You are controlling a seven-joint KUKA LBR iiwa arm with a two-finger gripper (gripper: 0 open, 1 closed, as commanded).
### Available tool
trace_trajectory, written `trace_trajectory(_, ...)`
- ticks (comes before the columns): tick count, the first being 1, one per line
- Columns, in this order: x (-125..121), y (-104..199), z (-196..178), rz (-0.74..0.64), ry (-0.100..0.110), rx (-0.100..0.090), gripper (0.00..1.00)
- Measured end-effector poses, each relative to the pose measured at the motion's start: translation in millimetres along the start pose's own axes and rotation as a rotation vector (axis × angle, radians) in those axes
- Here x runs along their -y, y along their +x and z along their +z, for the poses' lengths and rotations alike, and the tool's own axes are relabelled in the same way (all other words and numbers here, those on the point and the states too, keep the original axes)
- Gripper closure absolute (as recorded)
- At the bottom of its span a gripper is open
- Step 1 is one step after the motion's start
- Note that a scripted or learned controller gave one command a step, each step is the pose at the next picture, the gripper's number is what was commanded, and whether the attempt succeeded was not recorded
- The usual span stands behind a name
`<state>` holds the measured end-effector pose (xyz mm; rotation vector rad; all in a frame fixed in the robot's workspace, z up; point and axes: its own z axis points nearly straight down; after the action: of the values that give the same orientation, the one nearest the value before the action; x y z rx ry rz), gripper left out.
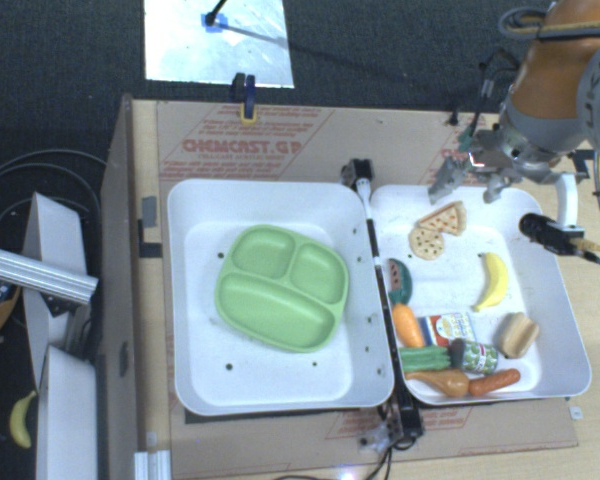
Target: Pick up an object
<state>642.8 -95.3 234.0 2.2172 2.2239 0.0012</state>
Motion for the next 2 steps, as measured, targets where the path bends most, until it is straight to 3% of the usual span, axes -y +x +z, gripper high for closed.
trace_trajectory(1, 26, 3, 157, 0.003, 0.007, -0.002, 0.00)
trace_trajectory(2, -13, -37, 148, 0.003, -0.005, 0.002, 0.00)
